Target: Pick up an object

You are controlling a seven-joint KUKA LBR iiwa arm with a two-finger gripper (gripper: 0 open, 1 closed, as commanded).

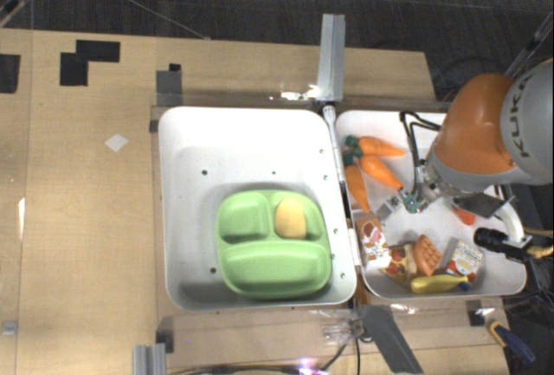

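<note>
My gripper (405, 202) hangs low over the middle of the right bin (511, 282), below the arm's orange band (472, 135). Three orange carrots lie in that bin's far left part: one (381, 146) at the top, one (382, 171) just left of the gripper, and one (356, 187) along the left wall. Nearer the front lie a printed food packet (372, 243), a reddish-brown piece (425, 255), a yellow banana (437, 283) and a small white carton (467, 259). Nothing shows in the gripper's grasp.
The left bin (199, 157) holds a green divided plate (273, 265) with a yellow round fruit (291, 218) in its upper right compartment. A metal post (331, 57) stands behind the wall between the bins. A small red piece (466, 216) lies under the arm.
</note>
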